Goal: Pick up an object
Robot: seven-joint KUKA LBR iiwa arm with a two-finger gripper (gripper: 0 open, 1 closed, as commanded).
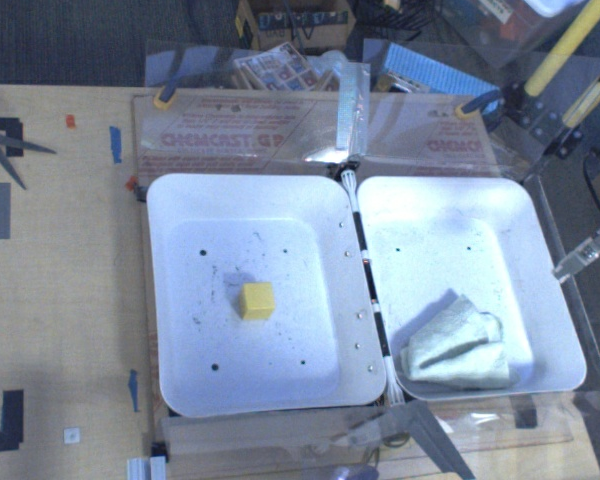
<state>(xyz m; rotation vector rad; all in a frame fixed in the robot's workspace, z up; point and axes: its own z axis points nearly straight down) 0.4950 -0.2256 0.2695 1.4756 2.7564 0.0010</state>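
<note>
Left bin (180,208): you see a shallow white bin, its floor scuffed with dark specks and a few small holes.
Yellow block (258,301): you find it in the left bin, near the middle of the floor, a little toward the near side. It sits flat, touching nothing else, well apart from every wall.
Right bin (510,218): it lies just beside the left bin, the two rims meeting along a dark seam between them.
Crumpled cloth (458,345): you see a pale greenish-white cloth bunched in the near part of the right bin, resting against the near wall, its folds running at a slant.
Jaws: you cannot tell their state from this view; nothing in either bin is shown held.
Bench (60,268): light wood, with blue tape marks and dark pieces on the left side, well apart from the bins.
Clear sheets (280,133): two transparent sheets with red lettering lie behind the bins, joined by a shiny strip at the middle.
Yellow bar (575,33): it slants across the upper right corner, above the bench's far side.
</note>
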